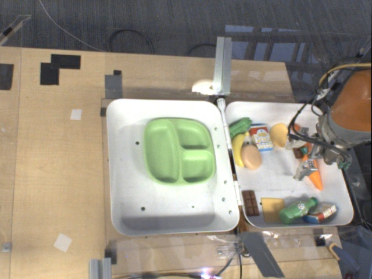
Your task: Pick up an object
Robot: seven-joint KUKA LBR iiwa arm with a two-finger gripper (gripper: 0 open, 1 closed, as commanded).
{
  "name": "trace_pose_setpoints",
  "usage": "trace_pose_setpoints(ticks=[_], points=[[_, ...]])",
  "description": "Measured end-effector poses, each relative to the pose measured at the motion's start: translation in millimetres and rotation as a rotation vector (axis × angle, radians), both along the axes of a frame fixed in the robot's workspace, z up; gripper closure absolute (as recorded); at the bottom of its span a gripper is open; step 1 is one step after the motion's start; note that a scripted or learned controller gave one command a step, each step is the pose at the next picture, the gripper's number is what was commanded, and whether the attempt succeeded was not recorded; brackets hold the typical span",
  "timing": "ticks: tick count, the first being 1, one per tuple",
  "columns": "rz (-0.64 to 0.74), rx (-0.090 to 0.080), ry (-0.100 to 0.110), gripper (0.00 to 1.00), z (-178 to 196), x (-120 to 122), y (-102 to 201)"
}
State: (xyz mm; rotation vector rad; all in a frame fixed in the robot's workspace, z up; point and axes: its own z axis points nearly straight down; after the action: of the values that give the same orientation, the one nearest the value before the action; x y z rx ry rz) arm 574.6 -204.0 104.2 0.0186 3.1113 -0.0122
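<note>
Near edge of right bin (349, 214) held clutter: chocolate (249, 202), cheese (272, 205), green bottle (297, 210), small can (321, 213).

Mid: gripper (306, 168) hung low at bin's right side, just beside carrot (314, 178); nothing visibly between fingers, opening could not be told. Risk, as judgement: carrot tapered, lying flat, could squirt out or get nudged aside; brown item (298, 152) close, double-contact possible.

Far: egg (251, 156), banana (238, 150), carton (261, 138), lemon (279, 135), green veg (239, 125) packed tight.

Left bin (122, 214) held green tray (177, 150).
</note>
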Motion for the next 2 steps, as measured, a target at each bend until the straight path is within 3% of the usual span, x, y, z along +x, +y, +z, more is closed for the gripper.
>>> trace_pose_setpoints(ticks=[1, 2], points=[[-0.102, 0.007, 0.014, 0.00, -14.5, -41.2, -0.9], [-0.065, 0.004, 0.012, 0.00, -13.9, -48.5, 19.7]])
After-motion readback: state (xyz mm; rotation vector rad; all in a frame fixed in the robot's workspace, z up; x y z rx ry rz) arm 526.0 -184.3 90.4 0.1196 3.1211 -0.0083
